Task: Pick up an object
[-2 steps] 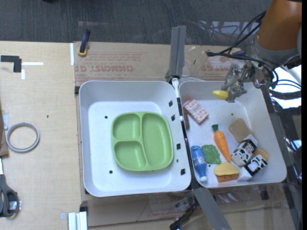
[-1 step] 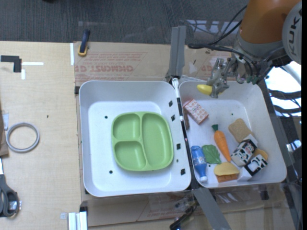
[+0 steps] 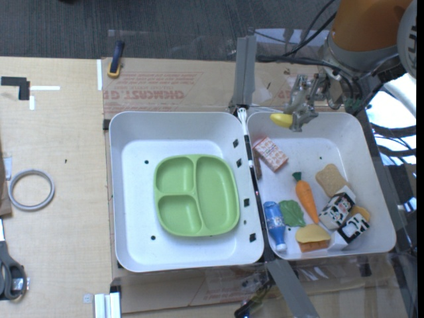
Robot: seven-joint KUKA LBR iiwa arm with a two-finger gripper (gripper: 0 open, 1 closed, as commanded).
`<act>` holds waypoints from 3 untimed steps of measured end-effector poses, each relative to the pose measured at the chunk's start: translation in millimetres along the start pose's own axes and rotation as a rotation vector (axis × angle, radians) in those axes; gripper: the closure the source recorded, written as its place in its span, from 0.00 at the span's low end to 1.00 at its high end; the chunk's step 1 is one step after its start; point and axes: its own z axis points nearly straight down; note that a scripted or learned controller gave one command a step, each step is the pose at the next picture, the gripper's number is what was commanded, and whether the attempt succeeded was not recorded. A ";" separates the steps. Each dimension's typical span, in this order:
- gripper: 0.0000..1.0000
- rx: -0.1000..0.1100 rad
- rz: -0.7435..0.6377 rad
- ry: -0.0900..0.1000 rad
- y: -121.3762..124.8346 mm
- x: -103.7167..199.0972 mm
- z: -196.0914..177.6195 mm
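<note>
- Gripper (image 3: 299, 114): upper right of the frame, hanging over the far rim of the right bin (image 3: 371, 177); whether it is spread or pressed together cannot be told.
- Yellow banana (image 3: 282, 119): lying just left of the gripper, at the bin's top edge.
- Carrot (image 3: 305, 199), pink box (image 3: 271, 154), blue bottle (image 3: 273, 224): lower in the same bin.
- Green divided plate (image 3: 197, 195): centre of the left bin (image 3: 126, 197).

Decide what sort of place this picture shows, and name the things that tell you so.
Most likely a robotics lab bench. A grey arm with an orange band reaches over two shallow white bins; one holds a green divided plastic plate, the other toy foods such as an orange plastic carrot.
</note>
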 end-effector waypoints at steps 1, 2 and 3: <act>1.00 0.000 -0.092 0.002 -8.6 -10.4 28.0; 1.00 -0.001 -0.201 0.000 -6.0 -9.9 -9.5; 1.00 -0.001 -0.296 0.001 6.0 -10.6 7.3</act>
